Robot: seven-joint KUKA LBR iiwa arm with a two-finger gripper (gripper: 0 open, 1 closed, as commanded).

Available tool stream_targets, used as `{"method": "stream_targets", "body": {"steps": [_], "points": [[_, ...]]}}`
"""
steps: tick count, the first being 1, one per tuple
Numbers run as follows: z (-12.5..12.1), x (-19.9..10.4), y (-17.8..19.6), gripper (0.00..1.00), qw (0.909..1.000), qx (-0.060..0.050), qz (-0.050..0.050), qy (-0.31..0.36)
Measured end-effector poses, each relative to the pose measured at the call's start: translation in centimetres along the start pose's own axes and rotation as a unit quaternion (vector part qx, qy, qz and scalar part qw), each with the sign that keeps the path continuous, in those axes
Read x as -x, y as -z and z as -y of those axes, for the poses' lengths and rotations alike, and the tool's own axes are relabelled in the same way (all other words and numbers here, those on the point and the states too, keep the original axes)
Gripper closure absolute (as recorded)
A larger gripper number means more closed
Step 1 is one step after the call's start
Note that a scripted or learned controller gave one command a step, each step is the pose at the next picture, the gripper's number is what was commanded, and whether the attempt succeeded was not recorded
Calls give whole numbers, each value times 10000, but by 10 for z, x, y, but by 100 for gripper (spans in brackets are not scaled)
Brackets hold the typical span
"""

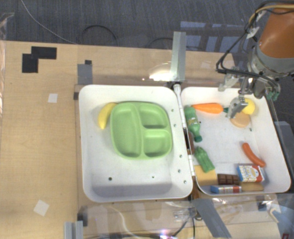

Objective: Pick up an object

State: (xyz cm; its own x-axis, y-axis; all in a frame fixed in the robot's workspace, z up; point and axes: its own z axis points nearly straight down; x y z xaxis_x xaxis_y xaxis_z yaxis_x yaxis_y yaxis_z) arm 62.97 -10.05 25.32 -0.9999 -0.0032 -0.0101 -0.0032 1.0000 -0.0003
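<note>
My gripper (239, 105) hangs low over the back of the right bin (281, 148), under the orange-banded wrist. It is right above a tan round piece (240, 120) and beside a yellow lemon-like piece (249, 107). An orange carrot (207, 108) lies just to its left. Along the bin's left wall lie two green bottles (192, 122) (205, 159). A red sausage (253, 155) lies at the right. A small carton (249, 173), a chocolate bar (228, 179) and a tan block (205, 176) sit at the front.
The left bin (94, 178) holds a green divided plate (139, 130) with a yellow banana (104, 115) against its left side. A metal post (178, 59) stands behind the divider between the bins. Cables trail from the arm at the upper right.
</note>
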Motion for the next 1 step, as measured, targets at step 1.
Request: {"method": "stream_targets", "body": {"steps": [1], "points": [[10, -46, -158, 0, 9949, -1, 7, 1012]]}}
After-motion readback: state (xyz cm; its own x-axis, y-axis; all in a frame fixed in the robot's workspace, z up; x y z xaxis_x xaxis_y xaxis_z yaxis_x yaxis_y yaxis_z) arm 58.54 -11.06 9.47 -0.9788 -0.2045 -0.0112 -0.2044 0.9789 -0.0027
